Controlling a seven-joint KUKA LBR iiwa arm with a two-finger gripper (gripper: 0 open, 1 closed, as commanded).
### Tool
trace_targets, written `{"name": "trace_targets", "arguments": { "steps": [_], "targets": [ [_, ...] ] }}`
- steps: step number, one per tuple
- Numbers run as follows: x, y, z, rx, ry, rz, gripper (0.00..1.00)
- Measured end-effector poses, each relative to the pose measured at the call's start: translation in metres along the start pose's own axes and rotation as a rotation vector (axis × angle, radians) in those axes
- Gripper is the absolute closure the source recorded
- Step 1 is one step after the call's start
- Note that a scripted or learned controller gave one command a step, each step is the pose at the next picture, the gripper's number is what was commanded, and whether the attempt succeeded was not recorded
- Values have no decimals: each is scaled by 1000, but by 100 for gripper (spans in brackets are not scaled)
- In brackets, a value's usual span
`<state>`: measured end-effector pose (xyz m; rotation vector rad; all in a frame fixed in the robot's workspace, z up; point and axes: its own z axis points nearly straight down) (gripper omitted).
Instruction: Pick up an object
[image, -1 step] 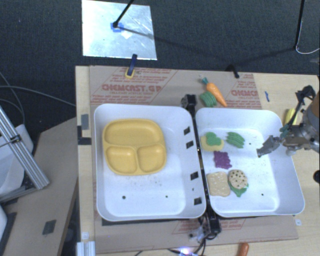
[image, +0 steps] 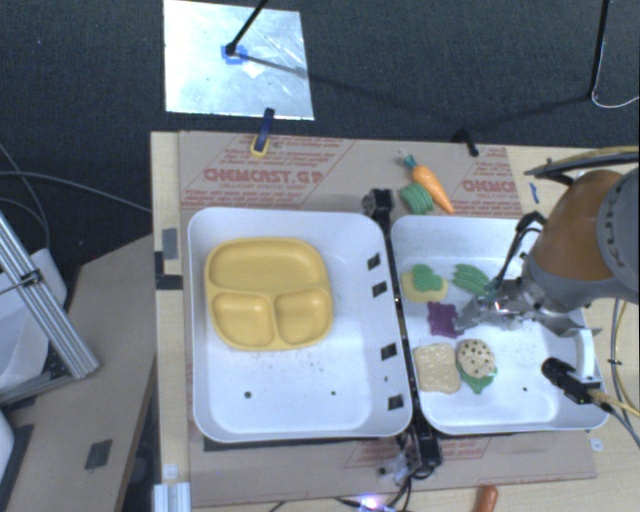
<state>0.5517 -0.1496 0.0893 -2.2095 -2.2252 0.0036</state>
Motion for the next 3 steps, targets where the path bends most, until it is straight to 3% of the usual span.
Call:
{"name": "trace_targets", "arguments": {
  "steps": [2, 3],
  "targets": [
    [30, 102, 3, -13, -3, 0, 0],
    [14, -12, 6, 2, -1, 11, 0]
  ]
}}
